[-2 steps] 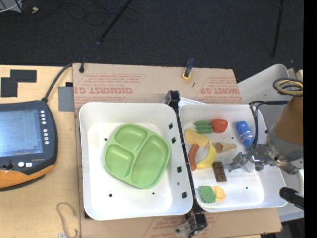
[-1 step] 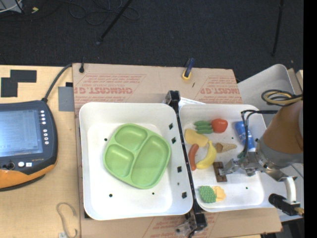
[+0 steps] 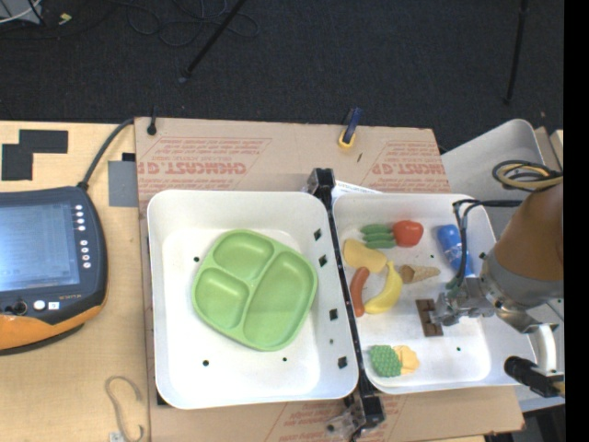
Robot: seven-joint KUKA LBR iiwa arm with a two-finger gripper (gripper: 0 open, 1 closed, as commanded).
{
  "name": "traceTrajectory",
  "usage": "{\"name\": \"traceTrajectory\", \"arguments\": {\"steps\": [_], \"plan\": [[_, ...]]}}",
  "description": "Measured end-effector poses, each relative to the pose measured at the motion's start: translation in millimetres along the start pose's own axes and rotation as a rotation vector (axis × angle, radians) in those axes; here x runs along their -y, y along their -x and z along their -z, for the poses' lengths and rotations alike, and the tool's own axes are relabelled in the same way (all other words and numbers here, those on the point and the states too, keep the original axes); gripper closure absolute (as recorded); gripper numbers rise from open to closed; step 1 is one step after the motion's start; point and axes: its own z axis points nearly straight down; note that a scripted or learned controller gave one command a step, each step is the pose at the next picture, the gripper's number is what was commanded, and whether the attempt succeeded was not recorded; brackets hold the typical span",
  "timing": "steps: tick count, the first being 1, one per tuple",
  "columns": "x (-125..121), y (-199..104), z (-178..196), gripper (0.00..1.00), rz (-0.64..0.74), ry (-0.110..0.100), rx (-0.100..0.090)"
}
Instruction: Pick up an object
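Two white bins are sitting side by side. You are looking at the gripper [image 3: 440, 313] hanging low in the right bin [image 3: 460, 368]; you cannot tell how the jaws are standing. Touching or just under them, a small brown block [image 3: 428, 316] is lying with its long side pointing away from you. Past the jaws a smooth, curved yellow banana [image 3: 386, 290] is lying beside a red sausage [image 3: 358, 294]. A bumpy green toy [image 3: 386, 361] is lying nearer you. A smooth green plate [image 3: 255, 288] is filling the left bin [image 3: 175, 366].

One fixed camera looks down at a slant on both white bins [image 3: 175, 274], from well above.
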Motion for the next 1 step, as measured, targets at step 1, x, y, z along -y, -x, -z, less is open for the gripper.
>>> {"name": "traceTrajectory", "arguments": {"steps": [1], "plan": [[2.7,-1.1,61.4,1.0,0.004,0.001,0.004]]}}
